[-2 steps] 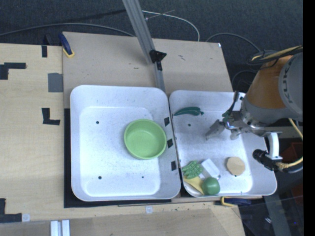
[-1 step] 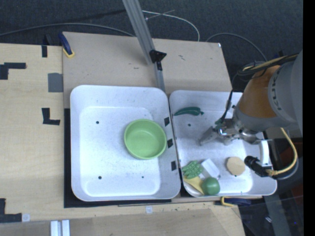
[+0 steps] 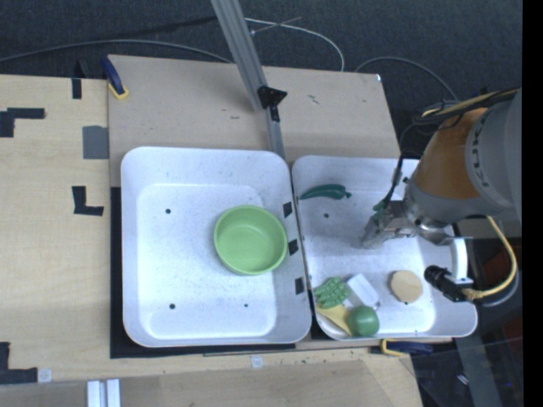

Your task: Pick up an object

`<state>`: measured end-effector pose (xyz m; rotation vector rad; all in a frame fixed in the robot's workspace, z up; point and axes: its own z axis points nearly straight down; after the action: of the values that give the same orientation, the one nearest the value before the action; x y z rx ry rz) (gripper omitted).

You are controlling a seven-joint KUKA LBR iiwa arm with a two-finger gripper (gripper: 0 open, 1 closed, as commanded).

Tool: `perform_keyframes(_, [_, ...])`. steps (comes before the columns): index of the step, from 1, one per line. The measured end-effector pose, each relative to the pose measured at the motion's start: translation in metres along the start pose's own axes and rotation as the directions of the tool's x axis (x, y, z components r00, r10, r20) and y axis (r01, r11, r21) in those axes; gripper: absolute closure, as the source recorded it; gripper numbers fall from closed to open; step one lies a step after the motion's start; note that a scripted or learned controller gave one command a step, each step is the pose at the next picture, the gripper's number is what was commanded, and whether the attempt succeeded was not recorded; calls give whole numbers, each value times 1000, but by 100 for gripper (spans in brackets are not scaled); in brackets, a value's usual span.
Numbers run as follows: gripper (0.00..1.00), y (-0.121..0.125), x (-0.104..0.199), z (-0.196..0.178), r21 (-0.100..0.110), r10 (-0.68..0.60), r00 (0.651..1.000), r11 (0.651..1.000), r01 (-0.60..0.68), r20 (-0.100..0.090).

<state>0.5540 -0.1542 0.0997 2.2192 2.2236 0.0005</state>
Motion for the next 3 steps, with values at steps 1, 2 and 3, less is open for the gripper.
perform_keyframes(1, [100,3,5,-43,-2,0,1000,1000,0,1])
perform_keyframes(2, [100,11,4,-88,-3,0,1000,1000,0,2])
perform_keyframes(3, [100,12,4,-138,-4,0,1000,1000,0,2])
